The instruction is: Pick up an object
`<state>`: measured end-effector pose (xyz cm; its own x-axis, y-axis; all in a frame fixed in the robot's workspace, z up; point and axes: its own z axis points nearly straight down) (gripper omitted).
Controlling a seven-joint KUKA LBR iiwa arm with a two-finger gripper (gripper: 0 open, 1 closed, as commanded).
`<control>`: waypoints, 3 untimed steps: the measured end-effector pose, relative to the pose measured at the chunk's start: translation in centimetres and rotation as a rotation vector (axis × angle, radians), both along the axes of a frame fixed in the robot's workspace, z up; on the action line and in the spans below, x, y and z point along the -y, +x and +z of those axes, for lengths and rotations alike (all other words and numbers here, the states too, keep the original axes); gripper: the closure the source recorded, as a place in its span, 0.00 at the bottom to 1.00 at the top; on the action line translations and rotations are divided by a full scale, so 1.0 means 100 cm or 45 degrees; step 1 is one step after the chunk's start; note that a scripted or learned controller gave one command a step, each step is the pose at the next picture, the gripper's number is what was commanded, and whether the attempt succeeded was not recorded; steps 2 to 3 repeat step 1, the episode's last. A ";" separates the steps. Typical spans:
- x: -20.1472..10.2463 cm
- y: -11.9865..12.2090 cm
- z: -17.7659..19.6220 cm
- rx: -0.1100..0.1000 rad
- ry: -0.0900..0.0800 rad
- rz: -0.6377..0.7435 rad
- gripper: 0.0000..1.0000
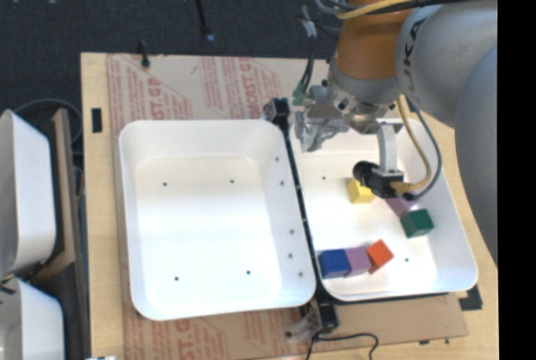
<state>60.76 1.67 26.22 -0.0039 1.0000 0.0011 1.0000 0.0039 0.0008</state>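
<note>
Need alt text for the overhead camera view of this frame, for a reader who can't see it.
A grey robot arm reaches from the right over the right bin, which holds yellow, green, blue, purple and orange blocks. The left bin sits beside it.

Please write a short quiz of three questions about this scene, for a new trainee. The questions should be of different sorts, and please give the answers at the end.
1. True or false: the blue block, the light purple block and the orange block lie in a row near the front wall of the right bin.
2. Which block lies closest to the gripper? A) green block B) yellow block C) blue block
3. Fill in: all the blocks are in the ____ bin, none in the left bin.

Key: 1 true; 2 B; 3 right.
</note>
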 end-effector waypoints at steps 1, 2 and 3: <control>-0.048 0.007 0.002 0.000 0.000 -0.001 1.00; -0.048 0.007 0.002 0.000 0.000 -0.001 1.00; -0.048 0.007 0.002 0.000 0.000 -0.001 1.00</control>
